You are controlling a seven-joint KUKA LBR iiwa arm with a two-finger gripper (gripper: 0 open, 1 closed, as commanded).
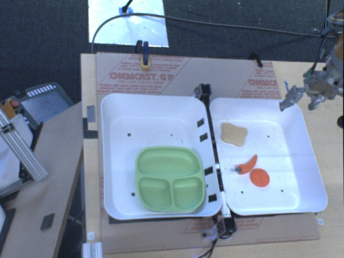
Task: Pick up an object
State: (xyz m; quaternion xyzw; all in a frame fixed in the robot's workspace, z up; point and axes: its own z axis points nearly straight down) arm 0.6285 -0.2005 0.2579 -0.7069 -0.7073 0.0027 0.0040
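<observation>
In the right bin (301, 160) lie a tan slice of bread (234, 135), an orange carrot (247, 165) with a green end, and a round orange slice (260, 178) just right of the carrot. My gripper (302, 100) hovers over the bin's far right corner, well away from all three. Its two grey fingers are spread apart with nothing between them. The left bin (123, 117) holds a green divided plate (170, 178).
A clamp (144, 55) and cables run along the bench's back edge. A black divider with clips (210, 144) joins the two bins. A grey device (43, 104) and a metal rail (21, 149) sit on a side table at left.
</observation>
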